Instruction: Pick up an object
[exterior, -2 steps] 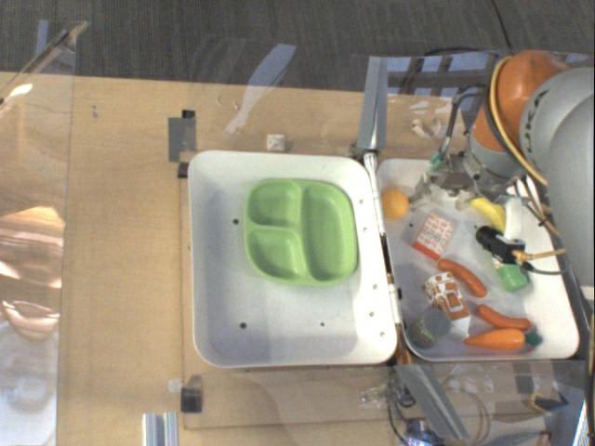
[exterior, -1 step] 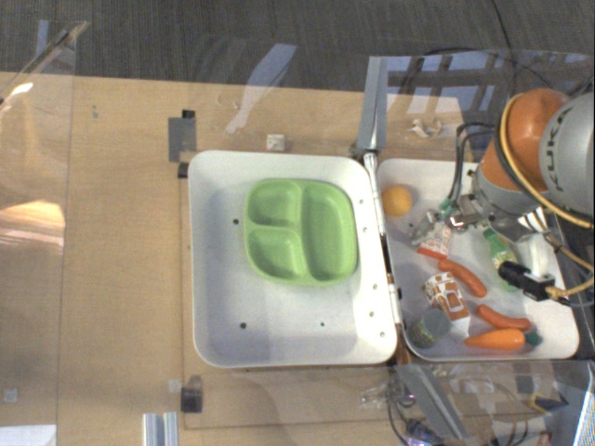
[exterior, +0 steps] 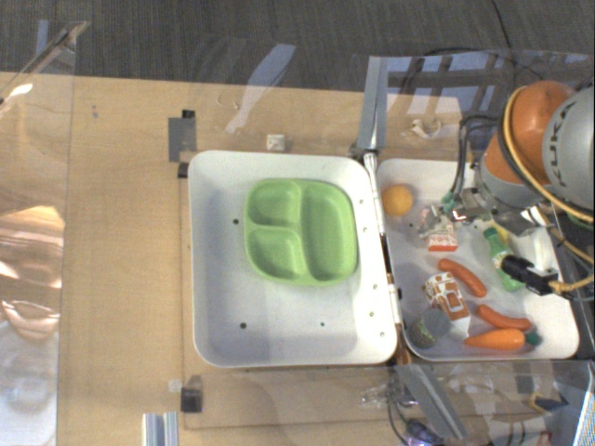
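The right bin [exterior: 558, 342] holds several small items. An orange ball [exterior: 398, 200] lies at its far left corner. Just in front of my gripper [exterior: 439, 217] sits a small red and white packet [exterior: 443, 242]. The gripper hangs low over the bin's far middle, right of the ball, with nothing visibly between it and the bin floor. Nearer the front lie a red sausage [exterior: 462, 277], a brown and white toy block [exterior: 448, 296], a second sausage [exterior: 503, 318] and a carrot [exterior: 497, 340]. A green bottle [exterior: 502, 248] is partly hidden by the arm's cables.
The left bin [exterior: 223, 333] bears a green divided plate [exterior: 302, 230] in its far half. A dark round piece [exterior: 429, 328] lies at the right bin's front left. The grey and orange arm [exterior: 548, 147] covers the right bin's far right corner.
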Robot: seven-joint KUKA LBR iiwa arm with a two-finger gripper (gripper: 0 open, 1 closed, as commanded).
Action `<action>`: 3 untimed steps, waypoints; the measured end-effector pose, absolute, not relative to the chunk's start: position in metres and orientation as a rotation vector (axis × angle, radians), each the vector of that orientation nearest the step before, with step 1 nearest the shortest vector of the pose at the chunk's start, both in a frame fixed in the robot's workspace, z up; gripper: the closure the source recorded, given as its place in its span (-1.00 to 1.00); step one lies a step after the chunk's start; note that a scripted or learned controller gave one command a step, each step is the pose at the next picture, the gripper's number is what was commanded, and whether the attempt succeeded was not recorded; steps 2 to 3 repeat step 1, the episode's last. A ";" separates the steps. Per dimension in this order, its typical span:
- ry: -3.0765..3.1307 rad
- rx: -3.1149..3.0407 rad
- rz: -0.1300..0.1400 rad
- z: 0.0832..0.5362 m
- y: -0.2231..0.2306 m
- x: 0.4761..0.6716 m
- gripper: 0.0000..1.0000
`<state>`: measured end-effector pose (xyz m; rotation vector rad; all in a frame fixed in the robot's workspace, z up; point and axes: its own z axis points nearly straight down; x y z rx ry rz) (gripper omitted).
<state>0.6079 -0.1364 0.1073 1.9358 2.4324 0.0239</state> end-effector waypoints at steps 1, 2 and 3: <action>2.273 2.161 0.007 0.220 -0.085 0.648 1.00; 2.273 2.161 0.007 0.220 -0.085 0.648 1.00; 2.273 2.161 0.007 0.220 -0.085 0.648 1.00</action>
